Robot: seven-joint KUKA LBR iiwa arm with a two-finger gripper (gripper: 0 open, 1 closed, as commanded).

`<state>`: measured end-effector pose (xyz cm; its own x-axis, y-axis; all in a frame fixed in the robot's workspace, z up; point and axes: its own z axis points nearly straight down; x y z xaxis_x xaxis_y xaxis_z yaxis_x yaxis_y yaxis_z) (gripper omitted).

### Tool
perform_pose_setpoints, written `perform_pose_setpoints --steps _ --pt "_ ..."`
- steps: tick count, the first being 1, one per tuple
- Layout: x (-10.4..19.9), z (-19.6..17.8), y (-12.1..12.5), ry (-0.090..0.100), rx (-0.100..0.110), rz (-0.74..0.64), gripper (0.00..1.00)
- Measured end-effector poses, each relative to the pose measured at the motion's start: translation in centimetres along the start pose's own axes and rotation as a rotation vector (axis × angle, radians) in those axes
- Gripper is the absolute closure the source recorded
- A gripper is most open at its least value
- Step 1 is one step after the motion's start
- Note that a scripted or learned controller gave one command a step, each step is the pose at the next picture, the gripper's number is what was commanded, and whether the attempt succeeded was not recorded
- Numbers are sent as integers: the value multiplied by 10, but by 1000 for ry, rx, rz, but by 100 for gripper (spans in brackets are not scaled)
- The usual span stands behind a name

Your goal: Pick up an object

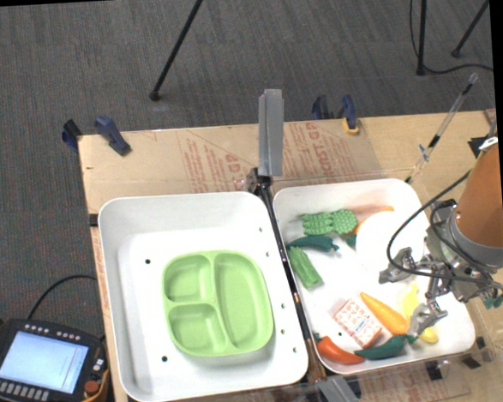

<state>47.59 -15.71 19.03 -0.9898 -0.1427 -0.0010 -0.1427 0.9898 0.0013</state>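
Nothing had been lifted yet: the gripper (417, 292) hung with jaws spread and empty low over the right bin (405, 190), just above the orange toy carrot (385, 313) and yellow piece (410, 297), so closing and raising remained.

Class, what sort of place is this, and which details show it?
Probably a robotics lab: a clamped cardboard-topped bench with two bins, a teach pendant on the carpet, and tripod legs behind.
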Motion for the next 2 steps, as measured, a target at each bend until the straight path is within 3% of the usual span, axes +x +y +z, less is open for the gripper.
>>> perform_pose_setpoints --steps 1,2 --pt "-17 98 -19 -17 7 -166 0" --pt "-87 103 -62 -2 -2 -225 0"
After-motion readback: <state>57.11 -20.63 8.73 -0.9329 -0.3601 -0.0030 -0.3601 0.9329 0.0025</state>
